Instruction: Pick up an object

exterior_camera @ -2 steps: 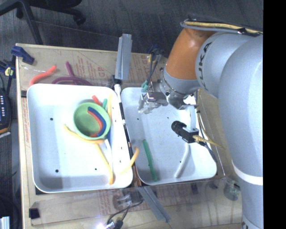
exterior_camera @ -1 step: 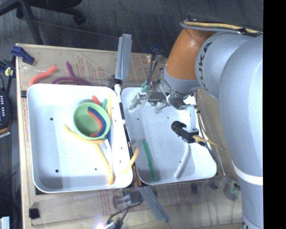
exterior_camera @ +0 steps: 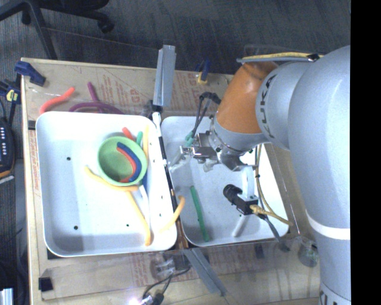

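Hovering my fingers [exterior_camera: 189, 150] over the right bin [exterior_camera: 271, 179], can't tell their state; green stick [exterior_camera: 198, 213] is lying at 6 o'clock, running 12-to-6.

Dark grey carpet floor [exterior_camera: 89, 36], chair base [exterior_camera: 71, 15], wooden bench [exterior_camera: 119, 80]

Arm [exterior_camera: 309, 155] reaching in from right, gripper [exterior_camera: 189, 156] low, wrist bent.
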Robot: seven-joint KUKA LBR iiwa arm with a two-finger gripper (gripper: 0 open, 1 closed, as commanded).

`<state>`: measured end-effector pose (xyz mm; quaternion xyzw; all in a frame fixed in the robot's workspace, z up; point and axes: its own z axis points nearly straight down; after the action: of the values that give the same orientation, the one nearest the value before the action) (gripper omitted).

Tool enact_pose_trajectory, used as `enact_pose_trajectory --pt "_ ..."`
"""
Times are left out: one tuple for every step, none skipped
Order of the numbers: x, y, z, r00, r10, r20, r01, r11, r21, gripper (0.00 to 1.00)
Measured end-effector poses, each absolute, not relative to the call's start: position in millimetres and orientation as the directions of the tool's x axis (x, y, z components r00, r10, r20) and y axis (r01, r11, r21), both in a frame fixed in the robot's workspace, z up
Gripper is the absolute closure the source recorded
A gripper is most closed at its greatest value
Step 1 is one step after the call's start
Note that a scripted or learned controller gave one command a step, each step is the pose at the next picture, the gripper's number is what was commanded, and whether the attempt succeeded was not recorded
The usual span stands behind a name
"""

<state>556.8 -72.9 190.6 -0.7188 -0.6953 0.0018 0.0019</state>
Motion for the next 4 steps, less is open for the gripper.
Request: enact_pose_trajectory --pt "549.8 -94.9 147.7 -0.052 0.999 -0.002 0.999 0.052 0.011 0.0" --pt "543.9 -132.2 136.2 -0.06 0.998 0.0 0.998 0.06 -0.001 0.0" --pt "502.5 -119.5 95.0 -0.195 0.981 -0.017 0.981 0.195 0.006 0.0" --pt "503.1 -116.1 104.0 -0.204 0.979 -0.009 0.979 0.204 0.003 1.0"
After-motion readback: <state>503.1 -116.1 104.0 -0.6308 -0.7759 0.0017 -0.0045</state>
